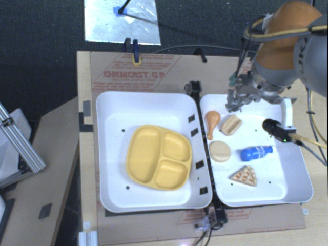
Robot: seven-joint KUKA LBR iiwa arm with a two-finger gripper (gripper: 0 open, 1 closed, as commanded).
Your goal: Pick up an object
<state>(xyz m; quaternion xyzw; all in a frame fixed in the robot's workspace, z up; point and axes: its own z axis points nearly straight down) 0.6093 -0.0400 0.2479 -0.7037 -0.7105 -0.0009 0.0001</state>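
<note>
The right bin [292,188] holds several toy foods. An orange chicken drumstick [211,122] lies by its left wall, with a tan bread roll [230,124] right of it. Below them sit a round beige biscuit [220,150], a blue bottle [256,152] on its side and a pizza slice [244,176]. My gripper [234,104] hangs over the bin's back left corner, just above and behind the drumstick and the roll. Nothing shows between its fingers.
The left bin [110,137] holds a yellow divided plate [159,157]. A black ridge [202,142] runs between the two bins. The arm's grey and orange body [287,40] looms over the right bin's back edge. A foil sheet [123,14] lies behind the bench.
</note>
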